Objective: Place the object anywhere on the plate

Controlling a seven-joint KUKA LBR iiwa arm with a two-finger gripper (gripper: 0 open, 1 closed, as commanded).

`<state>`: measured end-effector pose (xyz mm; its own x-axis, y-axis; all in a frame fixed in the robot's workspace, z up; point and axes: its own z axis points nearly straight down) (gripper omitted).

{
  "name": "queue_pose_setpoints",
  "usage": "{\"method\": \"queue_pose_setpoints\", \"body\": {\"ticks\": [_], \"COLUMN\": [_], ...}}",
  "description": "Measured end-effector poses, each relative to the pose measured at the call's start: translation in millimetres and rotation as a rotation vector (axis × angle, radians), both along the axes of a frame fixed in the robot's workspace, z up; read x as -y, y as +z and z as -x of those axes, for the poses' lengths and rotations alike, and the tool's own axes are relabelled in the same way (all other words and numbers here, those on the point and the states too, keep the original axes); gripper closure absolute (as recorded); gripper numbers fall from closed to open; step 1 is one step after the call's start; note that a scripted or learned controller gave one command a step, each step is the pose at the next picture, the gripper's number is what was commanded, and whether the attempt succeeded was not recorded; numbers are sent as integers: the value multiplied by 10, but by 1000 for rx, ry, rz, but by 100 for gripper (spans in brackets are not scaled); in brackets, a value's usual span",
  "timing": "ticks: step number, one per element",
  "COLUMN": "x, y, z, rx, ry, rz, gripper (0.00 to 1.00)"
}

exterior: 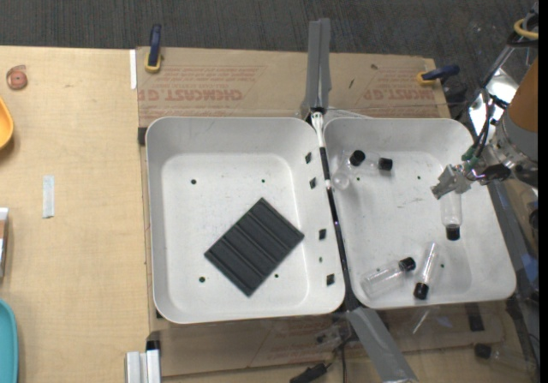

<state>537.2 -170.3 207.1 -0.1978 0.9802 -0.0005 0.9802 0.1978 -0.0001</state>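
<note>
We see the gripper (451, 187) poised above a clear vial (451, 223) (grip state unclear), presumably targeting it for the dark ridged plate (254, 246).

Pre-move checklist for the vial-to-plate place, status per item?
1. Plate located: ok. The dark ribbed plate lies flat in the left bin.
2. Plate surface free: ok. Nothing rests on it.
3. Objects located: ok. Clear vials with black caps lie in the right bin; one vial is just below the gripper, two more, and, are near the front wall.
4. Gripper position: ok. It is over the right bin's right side.
5. Grasp confirmed: cannot tell. The view is too small to show whether anything is held.
6. Path to plate: ok. Only the bins' shared walls lie between.
</note>
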Motion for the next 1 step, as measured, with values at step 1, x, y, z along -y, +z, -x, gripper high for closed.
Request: {"method": "queue_pose_setpoints", "body": {"ticks": [1], "x": [-458], "y": [495], "z": [-959], "rx": [-2], "ry": [-269], "rz": [2], "gripper": [100]}}
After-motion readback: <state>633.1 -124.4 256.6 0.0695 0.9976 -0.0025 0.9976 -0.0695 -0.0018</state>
